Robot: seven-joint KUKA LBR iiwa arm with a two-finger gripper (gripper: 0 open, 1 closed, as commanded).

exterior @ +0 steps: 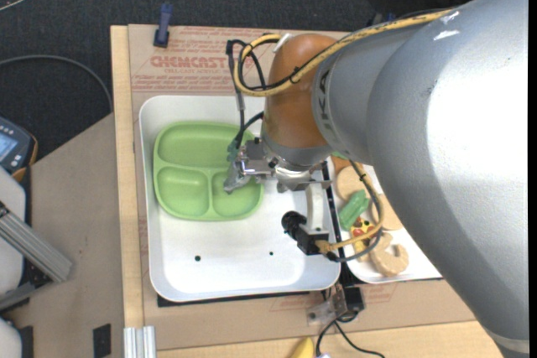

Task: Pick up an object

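- Hovering over the green divided plate's (197, 172) three o'clock edge, your gripper (239, 168) hides its grip; you cannot tell its state.
- Expect a slip: that thin rim offers little purchase.
- Objects at four o'clock, a green piece (352, 205) and wooden disc (388, 258), sit under the arm.

The arm (436, 121) comes in from the right and takes up most of that side, big grey link running down toward the middle of the bench. The orange band (289, 96) sits right above the wrist, with yellow and black cables looped around it. The gripper (243, 168) hangs below that, over the left bin near its right edge. Can't really make out the gripper's state from this angle.
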